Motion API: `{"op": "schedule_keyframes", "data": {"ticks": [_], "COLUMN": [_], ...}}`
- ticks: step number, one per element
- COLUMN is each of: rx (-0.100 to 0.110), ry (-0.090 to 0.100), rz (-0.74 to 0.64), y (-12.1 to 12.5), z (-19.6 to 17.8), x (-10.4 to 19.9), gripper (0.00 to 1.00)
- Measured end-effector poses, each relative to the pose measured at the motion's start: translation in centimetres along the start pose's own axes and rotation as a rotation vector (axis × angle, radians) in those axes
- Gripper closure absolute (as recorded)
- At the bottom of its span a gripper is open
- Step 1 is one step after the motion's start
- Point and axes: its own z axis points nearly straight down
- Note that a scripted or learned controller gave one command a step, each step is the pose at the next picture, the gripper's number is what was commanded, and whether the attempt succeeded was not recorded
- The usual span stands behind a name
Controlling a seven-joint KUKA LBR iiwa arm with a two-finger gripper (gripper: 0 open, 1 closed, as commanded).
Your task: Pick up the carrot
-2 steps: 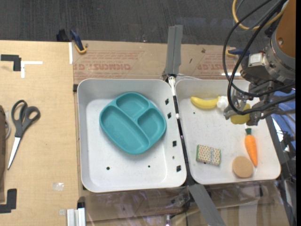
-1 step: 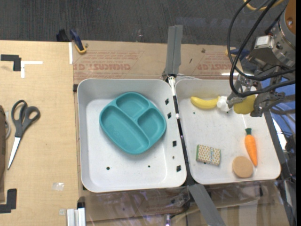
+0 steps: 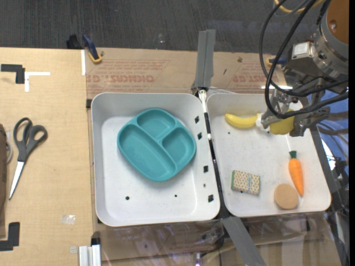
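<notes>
Carrot (image 3: 296, 172) lies in right bin (image 3: 252, 204), near its right wall, green top pointing far. Gripper (image 3: 283, 121) hangs over the banana (image 3: 257, 121) at the bin's far side; jaw state: cannot tell. Tan round sponge (image 3: 287, 196) just near of carrot. Teal divided plate (image 3: 157, 144) in left bin (image 3: 111, 204).
</notes>
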Motion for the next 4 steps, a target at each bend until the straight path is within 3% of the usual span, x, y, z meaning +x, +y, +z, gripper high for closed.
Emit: {"op": "schedule_keyframes", "data": {"ticks": [1, 2, 3, 4], "rx": [0.0, 0.0, 0.0, 0.001], "ry": [0.001, 0.001, 0.001, 0.001], "rz": [-0.001, -0.107, -0.059, -0.144], "y": [-0.6, -0.2, -1.0, -2.5], "z": [0.2, -0.8, 0.2, -0.8], "x": [1.6, 0.4, 2.5, 6.3], "gripper": [1.0, 1.0, 1.0, 1.0]}}
